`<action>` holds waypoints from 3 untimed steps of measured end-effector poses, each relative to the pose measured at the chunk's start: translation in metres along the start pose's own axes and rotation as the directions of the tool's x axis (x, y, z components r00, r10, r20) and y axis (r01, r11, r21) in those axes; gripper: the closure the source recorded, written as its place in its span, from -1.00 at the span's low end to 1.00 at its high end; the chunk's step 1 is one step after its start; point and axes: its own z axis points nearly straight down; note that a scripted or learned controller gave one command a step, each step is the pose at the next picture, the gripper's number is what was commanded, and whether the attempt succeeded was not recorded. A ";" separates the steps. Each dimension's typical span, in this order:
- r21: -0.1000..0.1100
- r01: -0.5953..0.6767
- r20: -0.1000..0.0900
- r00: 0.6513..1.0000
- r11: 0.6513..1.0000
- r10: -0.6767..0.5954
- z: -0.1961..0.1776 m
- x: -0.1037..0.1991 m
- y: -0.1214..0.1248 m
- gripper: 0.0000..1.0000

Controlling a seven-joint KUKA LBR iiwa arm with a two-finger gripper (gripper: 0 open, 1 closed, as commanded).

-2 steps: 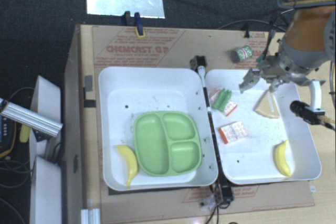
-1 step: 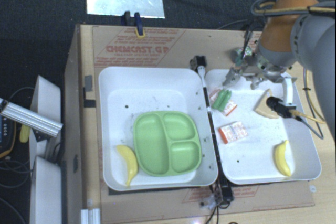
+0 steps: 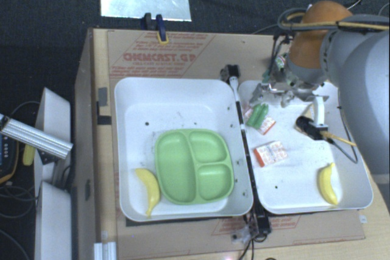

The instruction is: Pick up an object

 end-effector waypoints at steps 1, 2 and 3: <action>-0.016 -0.004 0.000 1.000 1.000 0.004 0.004 -0.012 -0.075 -1.00; 0.000 -0.002 0.000 1.000 1.000 0.002 0.010 -0.006 -0.019 -1.00; 0.001 -0.001 0.000 1.000 1.000 0.001 -0.006 -0.003 0.000 -1.00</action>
